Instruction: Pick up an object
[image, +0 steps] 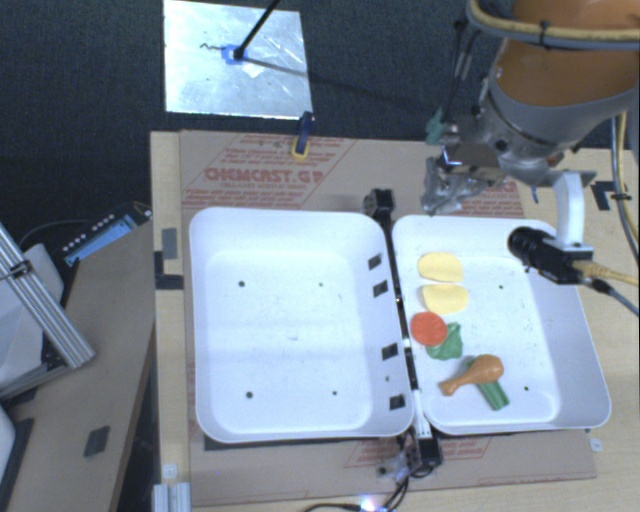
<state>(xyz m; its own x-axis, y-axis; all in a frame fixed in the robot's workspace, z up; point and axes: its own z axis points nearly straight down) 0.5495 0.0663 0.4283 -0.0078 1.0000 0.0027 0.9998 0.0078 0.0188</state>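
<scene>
Several toy food pieces lie in the right bin (570, 330). Two pale yellow pieces (441, 266) (445, 297) sit one behind the other near its left wall. In front of them a red-orange round piece (429, 328) touches a green piece (450, 344). Closer to the front lies a brown drumstick (473, 374) with a small green piece (496, 396) at its right end. My gripper (446, 192) hangs over the cardboard just behind the right bin's back left corner, apart from all the pieces and with nothing seen in it.
The left bin (290, 320) stands beside the right one, joined by a row of black clips (392, 320). A black camera on a white bracket (545, 252) overhangs the right bin's back right rim. A shiny metal sheet (238, 58) lies at the back.
</scene>
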